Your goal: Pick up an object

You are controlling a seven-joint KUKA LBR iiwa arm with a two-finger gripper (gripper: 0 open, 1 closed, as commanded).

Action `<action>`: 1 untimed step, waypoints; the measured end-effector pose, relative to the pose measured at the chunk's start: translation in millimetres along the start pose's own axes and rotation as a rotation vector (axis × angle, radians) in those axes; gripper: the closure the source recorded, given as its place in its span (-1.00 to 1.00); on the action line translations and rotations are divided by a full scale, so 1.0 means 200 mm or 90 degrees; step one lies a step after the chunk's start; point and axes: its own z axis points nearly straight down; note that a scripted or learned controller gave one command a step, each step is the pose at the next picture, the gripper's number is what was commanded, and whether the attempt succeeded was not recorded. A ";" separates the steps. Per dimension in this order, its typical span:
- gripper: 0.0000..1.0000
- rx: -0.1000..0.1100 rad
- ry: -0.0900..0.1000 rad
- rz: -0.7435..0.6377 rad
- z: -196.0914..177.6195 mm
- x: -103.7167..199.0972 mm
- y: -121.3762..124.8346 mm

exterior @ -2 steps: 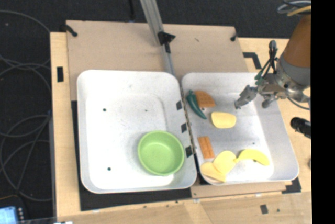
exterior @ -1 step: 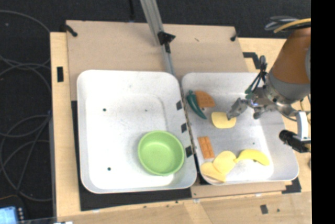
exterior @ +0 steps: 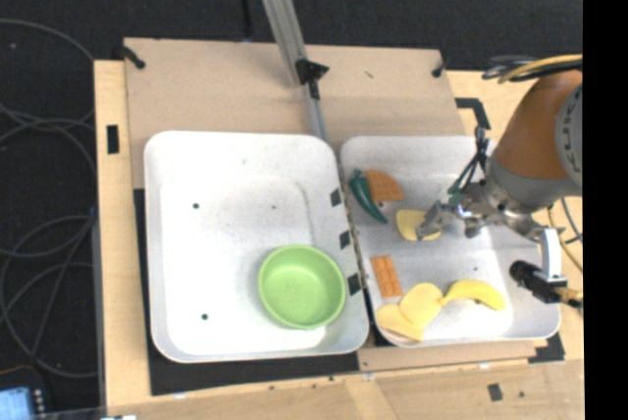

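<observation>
The two-finger gripper [exterior: 432,228] is low in the right-hand white bin [exterior: 446,153], its dark fingertips right at the near-right edge of a small pale yellow rounded piece [exterior: 409,224]; they seem to touch or overlap that edge, but whether the fingers are clenched on it or released cannot be told, since the tips blur into the piece's shadow. The grey arm with its orange band [exterior: 540,135] comes in from the right and slants down toward the left, the wrist sitting just right of the fingertips and above the bin's right half. Just left of and above the fingers lies a flat orange waffle-textured block [exterior: 384,184] with a dark green curved pepper-like item [exterior: 368,196] touching its left side, both close to the bin's left wall. Below and left of the fingers, near that same wall, a second small orange ridged block [exterior: 386,276] lies flat. Well below the fingers, along the bin's near edge, a pale yellow lobed soft shape [exterior: 410,310] rests beside a brighter yellow banana-like curved piece [exterior: 477,293], the two touching or nearly so. Far to the left of the fingers, in the left-hand white bin [exterior: 226,173], a light green round plastic bowl [exterior: 302,286] sits upright in the near-right corner.
</observation>
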 end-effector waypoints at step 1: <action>1.00 -0.005 0.000 0.003 -0.07 0.00 0.01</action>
